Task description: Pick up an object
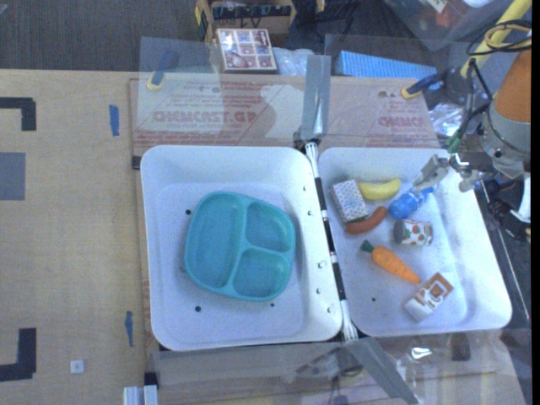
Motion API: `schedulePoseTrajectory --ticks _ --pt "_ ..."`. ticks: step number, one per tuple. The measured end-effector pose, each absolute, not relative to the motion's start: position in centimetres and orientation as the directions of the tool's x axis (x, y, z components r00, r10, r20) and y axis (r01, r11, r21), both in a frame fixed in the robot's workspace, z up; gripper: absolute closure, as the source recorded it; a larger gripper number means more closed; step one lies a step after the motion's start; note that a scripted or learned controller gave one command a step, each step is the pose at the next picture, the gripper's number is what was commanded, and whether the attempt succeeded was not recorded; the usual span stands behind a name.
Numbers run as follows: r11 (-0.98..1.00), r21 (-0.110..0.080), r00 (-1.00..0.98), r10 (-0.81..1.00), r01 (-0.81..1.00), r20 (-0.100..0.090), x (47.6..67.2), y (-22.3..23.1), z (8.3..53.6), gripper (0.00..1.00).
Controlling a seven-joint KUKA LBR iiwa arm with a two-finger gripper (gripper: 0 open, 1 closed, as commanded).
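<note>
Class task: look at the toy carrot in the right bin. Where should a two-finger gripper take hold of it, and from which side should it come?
Grip the carrot across its thick orange body, just below the green top, probably from straight above. It lies flat and slanted on the right bin floor, with bare floor along both long sides, so fingers closing across the narrow width should fit. The tapered tip would likely slip.

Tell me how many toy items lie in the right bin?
6: a banana at the top, a grey block left of it, a sausage, a blue item by the gripper, a small can, a carrot, a carton lowest. None seems hidden.
</note>
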State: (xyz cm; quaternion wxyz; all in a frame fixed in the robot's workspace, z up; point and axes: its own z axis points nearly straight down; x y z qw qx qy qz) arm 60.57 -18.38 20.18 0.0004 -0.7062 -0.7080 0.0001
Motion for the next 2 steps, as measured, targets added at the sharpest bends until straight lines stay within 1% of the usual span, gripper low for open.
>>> schedulePoseTrajectory --ticks 1,2 --pt "0.071 0.024 -0.071 0.997 0.997 -0.008 60.2 -13.7 10.6 0.00" --pt "0.141 0.027 -0.141 0.990 0.990 -0.006 60.9 -16.6 10.0 0.00"
